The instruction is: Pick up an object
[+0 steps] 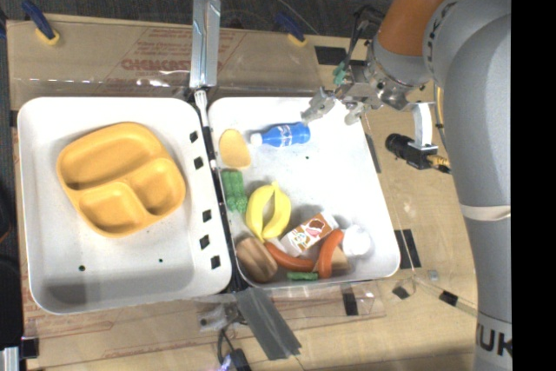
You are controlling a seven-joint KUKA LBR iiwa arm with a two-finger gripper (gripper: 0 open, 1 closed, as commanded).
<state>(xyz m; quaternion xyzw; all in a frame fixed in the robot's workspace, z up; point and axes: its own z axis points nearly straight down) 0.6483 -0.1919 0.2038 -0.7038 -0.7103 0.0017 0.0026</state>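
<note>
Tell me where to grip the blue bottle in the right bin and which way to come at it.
Grip the blue bottle across the middle of its body, coming straight down from above. It lies on its side, long axis running roughly left-right, white cap end toward the yellow piece. Bare bin floor shows on both long sides, so the claw, just up and right of it, should probably span the narrow width there.
</note>
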